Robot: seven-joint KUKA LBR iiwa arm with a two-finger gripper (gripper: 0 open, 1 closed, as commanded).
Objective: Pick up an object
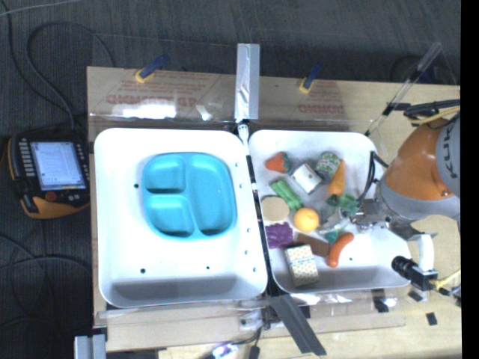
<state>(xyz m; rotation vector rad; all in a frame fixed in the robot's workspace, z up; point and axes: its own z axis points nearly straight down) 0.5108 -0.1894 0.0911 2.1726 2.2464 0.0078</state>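
Jaws' state cannot be told; the gripper [358, 214] hangs low over the right bin [359, 271], beside the yellow fruit [305, 219], likely seeking a pick.

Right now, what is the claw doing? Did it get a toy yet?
Claw low in right bin, by orange ball. Grip unclear, no toy seen held. Carrot and red sausage crowd close.

Dark carpet floor [187, 13], wooden bench [359, 99]

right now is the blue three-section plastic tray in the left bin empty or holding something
Empty. The blue three-section plastic tray in the left white bin shows bare blue in all three sections; the toy food sits in the right white bin.
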